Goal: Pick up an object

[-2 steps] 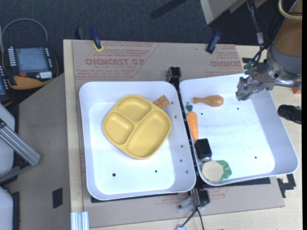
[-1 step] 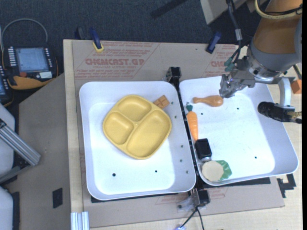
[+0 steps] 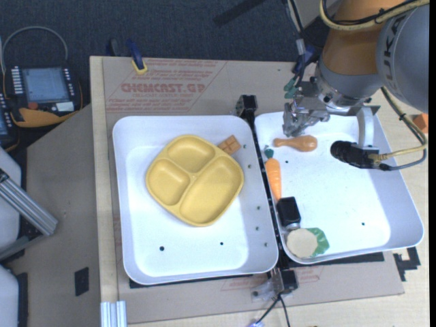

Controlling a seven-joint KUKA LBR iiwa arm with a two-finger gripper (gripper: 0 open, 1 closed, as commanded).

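In the right bin [image 3: 381, 210], near edge, lie a round green-edged piece [image 3: 306, 242], a black block [image 3: 288, 211] and a carrot [image 3: 273, 176]. Farther, the claw [image 3: 297, 127] hangs just above a drumstick [image 3: 297, 142]; its opening I cannot tell.

Arm [image 3: 381, 33]: grey, orange band above the wrist, reaching in from the upper right.
Wrist: angled down and leftward.
Gripper [image 3: 296, 127]: pointing down, low over the bench.
Fingers: too small and dark to judge.
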